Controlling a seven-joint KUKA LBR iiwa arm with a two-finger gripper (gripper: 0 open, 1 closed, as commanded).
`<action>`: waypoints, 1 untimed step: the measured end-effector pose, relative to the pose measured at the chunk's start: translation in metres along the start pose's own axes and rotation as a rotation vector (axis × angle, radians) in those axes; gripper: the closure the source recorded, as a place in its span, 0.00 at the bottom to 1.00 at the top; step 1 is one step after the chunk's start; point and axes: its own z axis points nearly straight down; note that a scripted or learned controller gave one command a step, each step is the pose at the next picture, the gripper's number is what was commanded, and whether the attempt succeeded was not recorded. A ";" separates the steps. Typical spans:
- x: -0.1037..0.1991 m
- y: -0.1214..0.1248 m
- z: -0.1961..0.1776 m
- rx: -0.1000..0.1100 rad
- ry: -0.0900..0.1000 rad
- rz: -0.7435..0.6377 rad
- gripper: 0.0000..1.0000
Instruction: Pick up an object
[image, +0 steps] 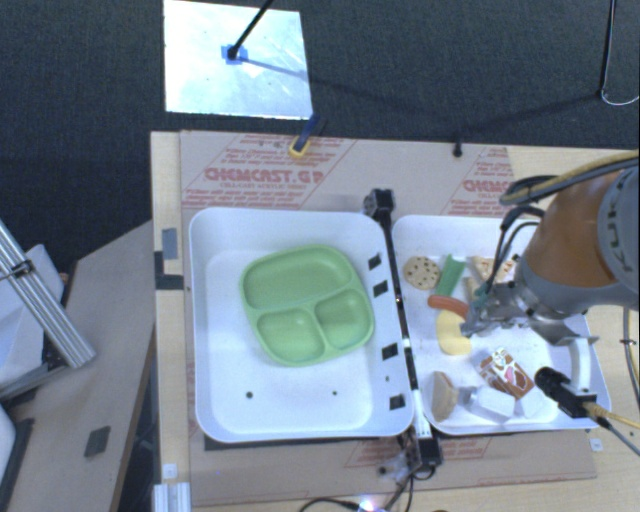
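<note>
**Right bin crowded; open floor left around plate in left bin**

The middle of the left bin (220, 385) is taken up by a green divided plate (305, 305), but bare floor is left along the front and left side, where a descent could be made unhindered. The right bin (419, 332) is crowded. A cookie (422, 270), a green piece (452, 272), a red sausage (446, 302) and a yellow piece (455, 342) are packed close together. A brown-and-white packet (506, 373), a beige piece (443, 395) and a white piece (490, 405) are clustered at the front. The right side is overhung by the arm (570, 240). A narrow bare strip is left by the inner wall, between cookie and beige piece.
</note>
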 end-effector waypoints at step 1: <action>-0.004 0.000 -0.064 -0.003 -0.001 -0.003 1.00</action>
